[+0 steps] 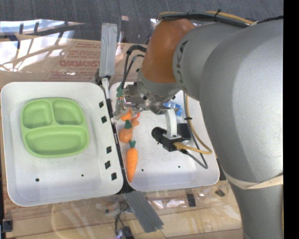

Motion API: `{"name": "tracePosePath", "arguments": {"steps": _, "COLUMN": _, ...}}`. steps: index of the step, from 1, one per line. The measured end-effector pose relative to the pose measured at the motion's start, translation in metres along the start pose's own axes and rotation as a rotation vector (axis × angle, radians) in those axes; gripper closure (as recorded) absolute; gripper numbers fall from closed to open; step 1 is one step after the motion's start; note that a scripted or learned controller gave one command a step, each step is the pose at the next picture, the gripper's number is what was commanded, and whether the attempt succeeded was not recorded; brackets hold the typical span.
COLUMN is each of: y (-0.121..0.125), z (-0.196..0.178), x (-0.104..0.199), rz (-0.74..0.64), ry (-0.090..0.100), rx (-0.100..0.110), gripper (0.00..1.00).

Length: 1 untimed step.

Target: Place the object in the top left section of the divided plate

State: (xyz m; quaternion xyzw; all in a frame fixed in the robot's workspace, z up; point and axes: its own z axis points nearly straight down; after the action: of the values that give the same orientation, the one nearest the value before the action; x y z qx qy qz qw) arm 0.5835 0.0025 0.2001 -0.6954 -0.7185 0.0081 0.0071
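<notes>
Two shallow white bins sit side by side on the surface. Left bin (20,183) has the green divided plastic plate (55,127) with bare floor around it. Orange toy carrots (131,162) crowd the right bin's (199,171) left wall under the gripper (127,108); whether its fingers are released or clenched cannot be told.

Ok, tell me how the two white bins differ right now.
The left bin holds a green divided plate, while the right bin holds toy carrots along its left wall. The left bin lies open to the camera; the right bin is largely covered by the arm, whose gripper sits low over the carrots at its upper left. Both are shallow, white and meet at a shared edge.
</notes>
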Motion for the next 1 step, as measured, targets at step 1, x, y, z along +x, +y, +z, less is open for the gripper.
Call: {"name": "tracePosePath", "arguments": {"steps": 1, "y": 0.0000, "z": 0.0000, "x": 0.0000, "rz": 0.000, "ry": 0.000, "rx": 0.000, "gripper": 0.00}}
